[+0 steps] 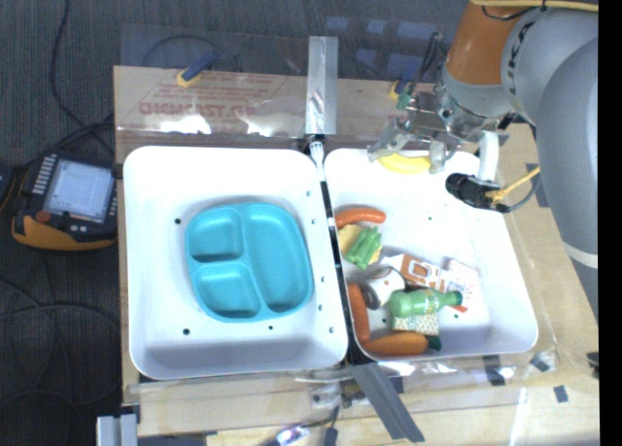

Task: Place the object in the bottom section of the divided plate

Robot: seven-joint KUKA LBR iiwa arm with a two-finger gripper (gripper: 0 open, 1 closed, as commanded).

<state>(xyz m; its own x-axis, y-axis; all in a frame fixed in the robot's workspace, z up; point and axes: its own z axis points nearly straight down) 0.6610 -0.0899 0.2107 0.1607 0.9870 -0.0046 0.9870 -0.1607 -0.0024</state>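
The pincer (413, 143) hides part of a yellow object (406, 162); its fingers' stance is unclear.

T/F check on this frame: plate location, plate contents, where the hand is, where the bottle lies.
1. The blue divided plate sits in the left bin. True.
2. A toy already lies in the plate. False: its sections are bare.
3. The hand hovers over the plate. False: it is at the far edge of the right bin, by a yellow item.
4. The green bottle lies among the toys in the right bin. True.
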